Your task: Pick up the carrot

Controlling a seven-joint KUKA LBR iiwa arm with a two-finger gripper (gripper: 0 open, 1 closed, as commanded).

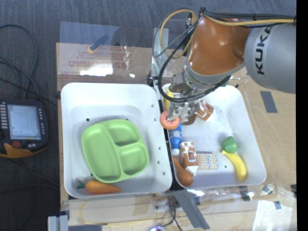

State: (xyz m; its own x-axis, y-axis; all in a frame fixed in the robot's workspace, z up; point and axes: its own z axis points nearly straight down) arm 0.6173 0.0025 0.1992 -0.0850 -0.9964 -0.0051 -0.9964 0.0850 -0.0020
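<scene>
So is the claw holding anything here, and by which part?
Cannot be told: the claw is over the right bin; the carrot lies in the left bin.

Smooth orange toy carrot (102, 187) with a small dark green leafy stub at its blunt end. Lying flat on its side, near horizontal, stub end toward the view's left, tapered tip pointing right. Resting on the floor of the left shallow white bin (72, 105), in its near left corner, close along the front wall. Just beside the front edge of the lime green three-compartment plastic plate (114, 149).
</scene>
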